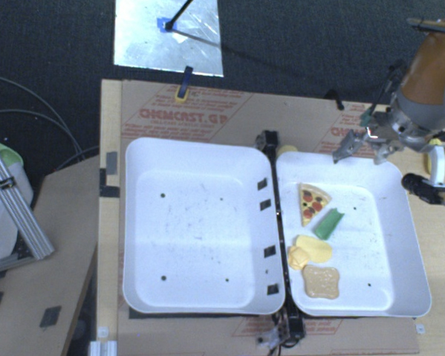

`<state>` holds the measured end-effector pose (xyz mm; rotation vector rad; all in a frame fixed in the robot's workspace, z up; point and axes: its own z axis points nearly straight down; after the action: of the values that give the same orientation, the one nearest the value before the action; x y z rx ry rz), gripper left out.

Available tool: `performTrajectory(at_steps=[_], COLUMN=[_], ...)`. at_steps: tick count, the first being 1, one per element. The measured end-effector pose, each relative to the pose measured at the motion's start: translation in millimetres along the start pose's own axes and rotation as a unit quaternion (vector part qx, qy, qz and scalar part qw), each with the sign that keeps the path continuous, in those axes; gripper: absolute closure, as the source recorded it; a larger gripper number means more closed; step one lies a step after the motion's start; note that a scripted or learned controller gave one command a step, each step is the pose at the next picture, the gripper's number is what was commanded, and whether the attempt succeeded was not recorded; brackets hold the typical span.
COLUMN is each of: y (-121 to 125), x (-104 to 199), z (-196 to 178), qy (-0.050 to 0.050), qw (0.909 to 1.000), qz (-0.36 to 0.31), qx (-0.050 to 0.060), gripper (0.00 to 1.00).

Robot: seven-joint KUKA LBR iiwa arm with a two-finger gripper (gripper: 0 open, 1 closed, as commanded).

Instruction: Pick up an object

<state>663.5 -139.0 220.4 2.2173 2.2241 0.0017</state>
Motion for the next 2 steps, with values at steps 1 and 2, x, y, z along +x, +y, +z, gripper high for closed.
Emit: performTrajectory(at_steps=[1, 2], y=[-81, -75], x=[12, 11], z=[127, 110], qy=[0.002, 0.0], qw=[1.0, 1.0], qz=[0.002, 0.0], qx=[0.007, -0.001], gripper=[0.0, 1.0])
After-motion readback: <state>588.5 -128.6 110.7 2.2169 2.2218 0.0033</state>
